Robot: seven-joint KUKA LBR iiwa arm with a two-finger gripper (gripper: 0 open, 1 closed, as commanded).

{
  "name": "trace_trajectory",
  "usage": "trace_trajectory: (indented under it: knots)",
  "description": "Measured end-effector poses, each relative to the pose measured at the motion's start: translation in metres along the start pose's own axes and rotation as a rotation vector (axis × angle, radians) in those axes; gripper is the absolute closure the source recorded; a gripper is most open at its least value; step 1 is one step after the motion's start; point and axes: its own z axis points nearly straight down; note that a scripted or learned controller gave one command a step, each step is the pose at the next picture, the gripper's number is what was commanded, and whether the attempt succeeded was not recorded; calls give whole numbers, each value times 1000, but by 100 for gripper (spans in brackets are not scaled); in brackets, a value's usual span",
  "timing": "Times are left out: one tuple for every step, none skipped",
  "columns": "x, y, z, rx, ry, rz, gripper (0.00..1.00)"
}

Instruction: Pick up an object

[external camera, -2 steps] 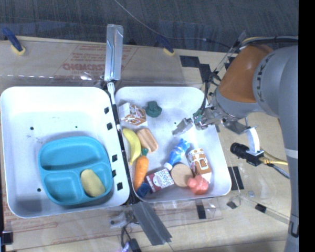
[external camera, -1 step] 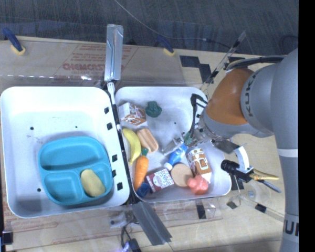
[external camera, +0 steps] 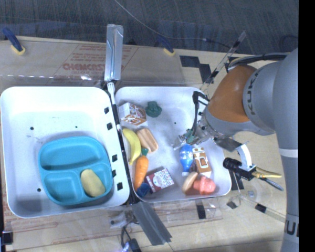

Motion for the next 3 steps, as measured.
trace_trajectory:
  knots:
    - [-5,11,-95,-2,-2,193,100]
    - [38,25,-122,0,0,139,100]
    - [90,11,-112,6,3,171,100]
